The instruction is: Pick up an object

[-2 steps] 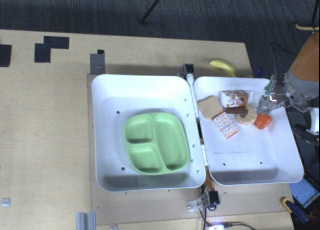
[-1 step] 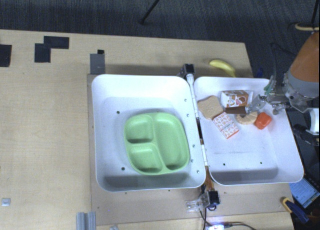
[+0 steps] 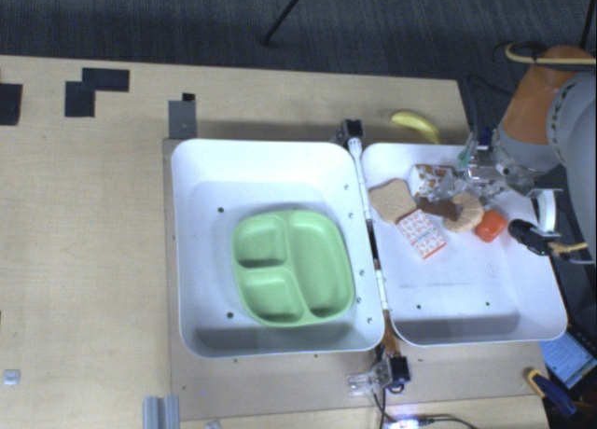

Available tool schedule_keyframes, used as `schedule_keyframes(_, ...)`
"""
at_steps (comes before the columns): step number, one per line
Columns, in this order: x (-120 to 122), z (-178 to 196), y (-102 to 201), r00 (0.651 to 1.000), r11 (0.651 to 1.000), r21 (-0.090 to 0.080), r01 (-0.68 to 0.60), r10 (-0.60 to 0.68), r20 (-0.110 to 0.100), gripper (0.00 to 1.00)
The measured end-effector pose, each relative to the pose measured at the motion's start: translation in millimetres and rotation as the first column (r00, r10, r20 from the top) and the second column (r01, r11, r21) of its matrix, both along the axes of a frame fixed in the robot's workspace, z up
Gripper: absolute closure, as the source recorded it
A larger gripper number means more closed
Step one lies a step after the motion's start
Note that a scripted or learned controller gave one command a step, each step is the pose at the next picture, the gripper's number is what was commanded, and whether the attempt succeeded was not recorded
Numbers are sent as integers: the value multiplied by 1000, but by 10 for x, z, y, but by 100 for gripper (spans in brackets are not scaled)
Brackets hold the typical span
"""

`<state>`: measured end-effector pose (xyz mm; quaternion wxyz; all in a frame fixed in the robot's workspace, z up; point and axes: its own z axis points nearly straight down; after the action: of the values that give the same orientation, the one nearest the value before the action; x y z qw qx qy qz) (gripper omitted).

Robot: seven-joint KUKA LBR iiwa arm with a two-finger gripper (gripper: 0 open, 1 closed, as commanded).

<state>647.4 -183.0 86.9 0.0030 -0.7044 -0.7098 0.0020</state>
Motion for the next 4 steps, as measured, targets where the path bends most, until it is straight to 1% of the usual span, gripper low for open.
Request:
schedule_keyframes(1, 7, 122, 11, 1000, 1000, 2, -5, 5, -4, 100)
schedule_keyframes(2, 12, 123, 15, 1000, 1000, 2, -7, 7, -2, 0)
schedule_keyframes(3, 125, -17, 370, 999, 1000, -7, 2, -2, -39, 0)
schedule_keyframes(4, 132, 91, 460, 999, 1000, 13, -5, 6, -50, 100)
